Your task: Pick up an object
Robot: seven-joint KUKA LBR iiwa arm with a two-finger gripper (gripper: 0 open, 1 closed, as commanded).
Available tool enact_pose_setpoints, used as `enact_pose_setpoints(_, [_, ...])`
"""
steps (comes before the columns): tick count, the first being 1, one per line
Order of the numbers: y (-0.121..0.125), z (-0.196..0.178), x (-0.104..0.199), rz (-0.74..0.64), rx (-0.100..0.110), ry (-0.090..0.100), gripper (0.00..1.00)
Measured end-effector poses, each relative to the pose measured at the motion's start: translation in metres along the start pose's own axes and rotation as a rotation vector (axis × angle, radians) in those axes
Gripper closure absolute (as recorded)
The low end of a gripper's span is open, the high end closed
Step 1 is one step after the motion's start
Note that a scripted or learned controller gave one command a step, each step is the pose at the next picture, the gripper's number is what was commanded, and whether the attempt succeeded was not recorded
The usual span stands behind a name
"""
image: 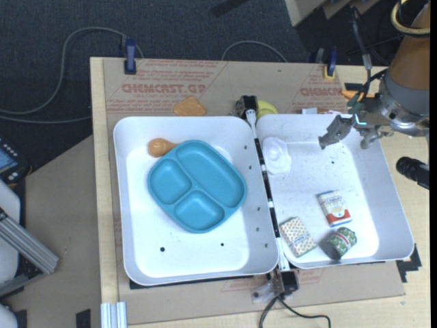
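Objects for picking sit in the right bin (pixel 382 183): I see a small red-and-white carton (pixel 334 208) near the middle, a patterned packet (pixel 298 236) lying by the lower left wall, and a dark green item (pixel 339 242) just to its right, close to the bin's lower rim. A clear, pale cup-like thing (pixel 276 153) rests at the bin's upper left, against the divider between the two bins. From my seat the gripper (pixel 351 132) hangs over the upper part of the right bin, well apart from the three small items below it; its fingers (pixel 332 132) look spread, with nothing between them. The grey arm with its orange band (pixel 413 63) comes in from the right. In the left bin (pixel 136 238) a blue divided plate (pixel 196 184) lies near the middle, and a small orange-brown piece (pixel 161 146) touches its upper left edge. Beyond the bins, on the board, I can make out an orange object (pixel 189 106) and a yellow-green one (pixel 265 108)
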State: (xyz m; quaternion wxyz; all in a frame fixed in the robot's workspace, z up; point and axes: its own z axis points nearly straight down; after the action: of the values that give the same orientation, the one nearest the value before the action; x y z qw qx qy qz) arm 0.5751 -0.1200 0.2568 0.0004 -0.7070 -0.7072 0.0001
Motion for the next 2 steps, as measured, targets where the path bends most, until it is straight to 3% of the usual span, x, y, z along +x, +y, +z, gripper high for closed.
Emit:
enact_pose_setpoints(1, [-0.078,0.114,-0.051,0.009,0.015,0.002,0.0])
enact_pose_setpoints(2, [-0.084,0.176,-0.037,0.0,0.006,0.003,0.0])
